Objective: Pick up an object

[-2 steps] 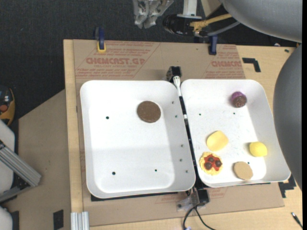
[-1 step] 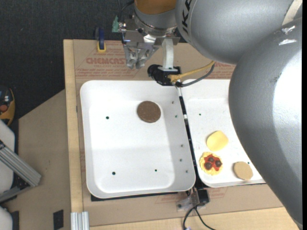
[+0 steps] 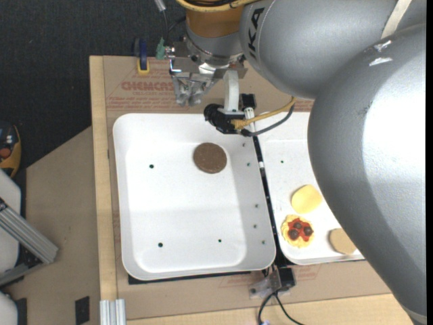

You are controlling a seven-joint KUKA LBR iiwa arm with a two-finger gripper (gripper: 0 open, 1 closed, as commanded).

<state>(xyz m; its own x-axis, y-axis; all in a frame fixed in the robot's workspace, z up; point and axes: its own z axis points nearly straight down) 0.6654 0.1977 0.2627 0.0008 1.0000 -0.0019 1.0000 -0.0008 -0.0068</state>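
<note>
A round brown disc (image 3: 210,158), like a cookie, lies flat in the far half of the left bin (image 3: 135,181). The right bin (image 3: 281,156) holds a yellow piece (image 3: 306,198), a small yellow round topped with red bits (image 3: 300,230) and a tan piece (image 3: 342,241), all near its front left corner. My gripper (image 3: 190,93) hangs below the orange band, over the far rim of the left bin. It is up and to the left of the brown disc, apart from it. No object shows at its tip.
The big grey arm covers the upper right and hides most of the right bin. A black cable fitting (image 3: 223,117) hangs by the rims between the bins. A cardboard sheet (image 3: 108,114) lies under both bins. A blue and yellow clamp (image 3: 142,56) sits at its far edge.
</note>
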